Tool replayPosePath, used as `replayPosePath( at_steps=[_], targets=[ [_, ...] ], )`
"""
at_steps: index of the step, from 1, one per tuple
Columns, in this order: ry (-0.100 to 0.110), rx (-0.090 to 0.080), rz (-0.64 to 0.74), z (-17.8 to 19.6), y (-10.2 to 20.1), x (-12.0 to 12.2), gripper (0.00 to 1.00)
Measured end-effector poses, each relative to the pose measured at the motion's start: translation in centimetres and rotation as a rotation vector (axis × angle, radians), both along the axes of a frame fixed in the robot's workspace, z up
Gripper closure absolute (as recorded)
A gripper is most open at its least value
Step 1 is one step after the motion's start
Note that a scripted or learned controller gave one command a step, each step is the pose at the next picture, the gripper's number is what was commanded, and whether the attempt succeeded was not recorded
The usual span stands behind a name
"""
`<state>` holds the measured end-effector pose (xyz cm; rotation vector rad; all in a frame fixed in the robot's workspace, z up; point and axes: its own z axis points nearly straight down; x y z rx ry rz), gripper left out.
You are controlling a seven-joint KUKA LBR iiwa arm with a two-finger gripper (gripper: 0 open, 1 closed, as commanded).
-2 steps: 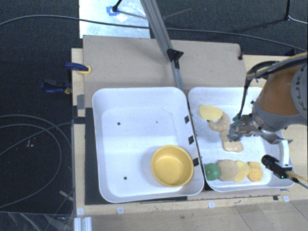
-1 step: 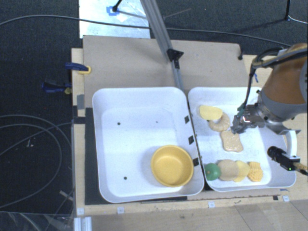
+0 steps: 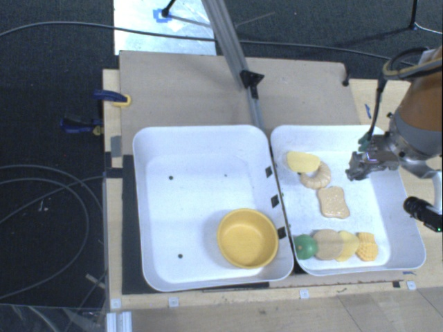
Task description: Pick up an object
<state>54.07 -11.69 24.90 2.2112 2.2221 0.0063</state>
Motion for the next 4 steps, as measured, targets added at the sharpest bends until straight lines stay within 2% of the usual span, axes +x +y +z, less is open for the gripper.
replayPosePath(
  at_steps=[1,3,4],
  targets=[
    [0.005,0.003,0.005,-0.9,4.5,1.2,1.0],
    [0.004,0.004,0.007,0.4,15.8,5.4,1.0],
    [0.006,0.003,0.005,-1.1,20.6,7.0,1.0]
  ],
)
